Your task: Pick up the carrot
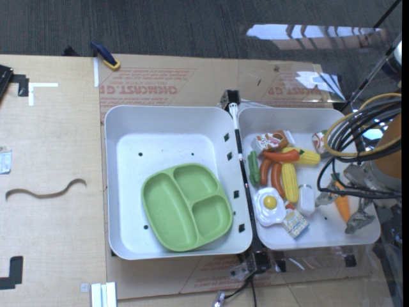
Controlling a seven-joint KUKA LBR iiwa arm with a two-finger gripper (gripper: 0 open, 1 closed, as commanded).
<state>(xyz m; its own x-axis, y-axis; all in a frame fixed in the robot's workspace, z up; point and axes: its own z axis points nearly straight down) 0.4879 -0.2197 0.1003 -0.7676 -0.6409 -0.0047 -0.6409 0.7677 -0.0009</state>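
Currently we log, lower right of frame: gripper (345,208) fingers closed around the orange carrot (343,207) in right bin (319,237).

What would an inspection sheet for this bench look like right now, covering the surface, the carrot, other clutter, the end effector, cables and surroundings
Surface: wooden bench with cardboard under two white bins side by side.
Job's thing: carrot, orange, in the right bin near its right edge, between the end effector's fingers.
Clutter: green divided plate in the left bin; toy foods in the right bin, including corn, a fried egg and a green pod.
End effector: low over the right bin, closed around the carrot.
Cables: black and yellow loops above the arm's wrist.
Surroundings: dark carpet; brown cord on the bench.
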